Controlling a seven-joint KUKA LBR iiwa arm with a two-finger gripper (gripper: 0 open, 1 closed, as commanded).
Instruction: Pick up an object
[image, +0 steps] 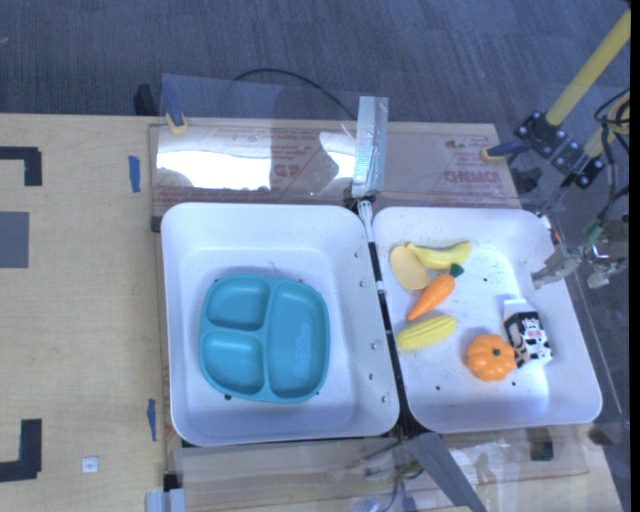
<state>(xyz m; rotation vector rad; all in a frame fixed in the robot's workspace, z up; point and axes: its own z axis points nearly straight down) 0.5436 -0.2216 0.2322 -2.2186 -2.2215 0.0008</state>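
Lying in the shallow white right bin (480, 405), orange plastic toy carrot (433, 295) touching yellow toy banana (443, 255); cannot tell pincer's state.

two bins sit side by side on the bench. a divided plate (265, 338) lies in the left bin (180, 300). in the right bin (570, 390), a banana (443, 255), carrot (432, 295) and corn cob (426, 332) lie near its left edge, a pumpkin (490, 358) and cow figure (530, 340) toward its front right.
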